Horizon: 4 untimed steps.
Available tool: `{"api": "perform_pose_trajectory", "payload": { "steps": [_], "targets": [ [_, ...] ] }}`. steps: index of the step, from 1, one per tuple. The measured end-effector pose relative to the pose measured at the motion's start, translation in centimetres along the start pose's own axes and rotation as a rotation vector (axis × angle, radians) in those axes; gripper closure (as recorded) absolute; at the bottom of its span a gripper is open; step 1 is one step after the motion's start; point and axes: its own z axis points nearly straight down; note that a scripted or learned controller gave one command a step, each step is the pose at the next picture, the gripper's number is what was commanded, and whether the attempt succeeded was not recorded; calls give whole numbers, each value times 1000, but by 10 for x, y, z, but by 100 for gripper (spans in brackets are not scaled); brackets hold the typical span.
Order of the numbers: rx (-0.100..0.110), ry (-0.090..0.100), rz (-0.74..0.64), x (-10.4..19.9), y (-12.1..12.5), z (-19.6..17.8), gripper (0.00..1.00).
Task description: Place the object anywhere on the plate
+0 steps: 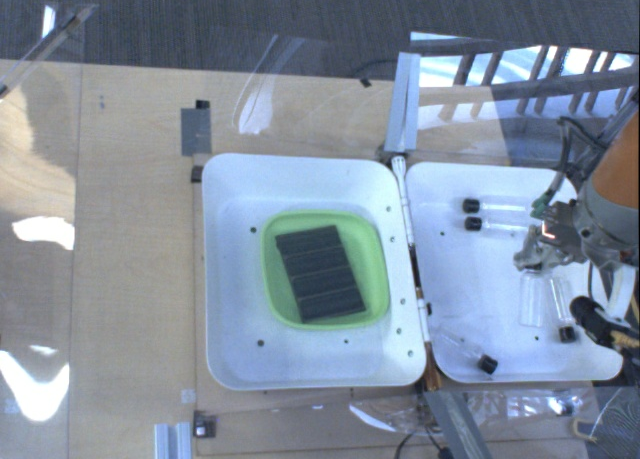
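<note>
Starting at the gripper: it's a small metal cluster over the right bin, at about 3 o'clock from that bin's middle. Honestly I can't tell whether it's open or closed, because everything there is shiny and blurs together, and I can't make out anything held in it. Just below it, toward 6 o'clock, there are two clear tubes standing close side by side. One seems to end in a black cap. Whether they touch the gripper, no idea.

Above the gripper is the grey arm with its orange band, coming in from 3 o'clock.

More of those see-through tubes are in the same bin. Two capped ones lie near each other at 12 o'clock and another sits at 6 o'clock near the rim.

The block is a flat, dark rectangle with ribs running across it. It lies on the plate, tilted a bit, well apart from the gripper. The plate is glossy lime green, square with rounded corners, and sits mid left bin. Both bins are smooth white plastic on a pale wooden bench.
</note>
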Motion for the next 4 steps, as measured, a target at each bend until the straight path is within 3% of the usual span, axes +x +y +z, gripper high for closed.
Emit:
{"api": "perform_pose_trajectory", "payload": {
  "steps": [1, 2, 3, 4],
  "targets": [
    [1, 0, -119, 89, 3, -11, 100],
    [2, 1, -141, 179, 20, 13, 100],
    [2, 1, -295, 211, -1, 2, 100],
    [2, 1, -295, 211, 0, 2, 0]
  ]
}}
